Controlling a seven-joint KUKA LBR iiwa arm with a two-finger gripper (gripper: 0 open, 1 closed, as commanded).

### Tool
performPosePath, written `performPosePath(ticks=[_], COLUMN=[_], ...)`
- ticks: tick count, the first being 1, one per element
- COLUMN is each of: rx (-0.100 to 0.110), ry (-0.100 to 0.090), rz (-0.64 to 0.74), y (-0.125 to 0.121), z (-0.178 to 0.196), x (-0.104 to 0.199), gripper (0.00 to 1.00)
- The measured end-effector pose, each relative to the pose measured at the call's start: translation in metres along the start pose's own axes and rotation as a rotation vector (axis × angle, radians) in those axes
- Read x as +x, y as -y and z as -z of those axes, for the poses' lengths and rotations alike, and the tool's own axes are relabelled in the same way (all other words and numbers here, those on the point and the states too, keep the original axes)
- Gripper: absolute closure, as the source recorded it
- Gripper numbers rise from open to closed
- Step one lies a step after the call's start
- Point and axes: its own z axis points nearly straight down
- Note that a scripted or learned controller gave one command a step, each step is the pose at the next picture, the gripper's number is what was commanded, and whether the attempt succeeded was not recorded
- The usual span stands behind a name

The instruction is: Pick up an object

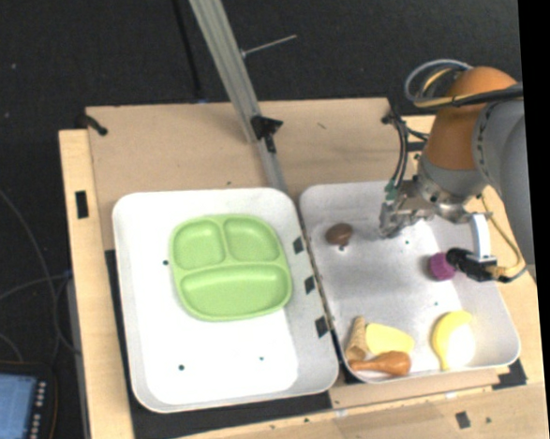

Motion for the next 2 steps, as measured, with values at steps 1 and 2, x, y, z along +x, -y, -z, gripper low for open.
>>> performPosePath(ticks=[1,2], rx=[-0.003,-0.003], ry=[-0.001,-0.001], rz=[0.004,0.006], y=[-0.009,-0.019], z=[0.048,0.098], x=[-0.005,-0.003], gripper=[1.0,1.0])
